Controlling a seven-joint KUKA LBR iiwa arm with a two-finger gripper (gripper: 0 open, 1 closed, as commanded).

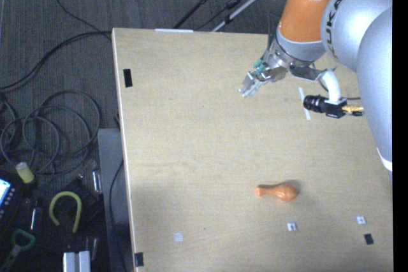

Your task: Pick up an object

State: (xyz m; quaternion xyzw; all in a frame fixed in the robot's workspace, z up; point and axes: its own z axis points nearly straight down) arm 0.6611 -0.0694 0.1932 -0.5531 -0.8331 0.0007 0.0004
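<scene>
A pale wooden bench (191,137). The grey arm (357,22) with its orange band reaches in from the upper right, its gripper (250,86) hanging above the bench; finger state unclear. A small orange, pear-shaped object (278,191) lies lower down, well apart.

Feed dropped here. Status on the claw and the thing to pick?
Claw up over bare board, nothing between fingers. Orange pear-shaped object lies apart, nearer front edge. Path clear.
</scene>
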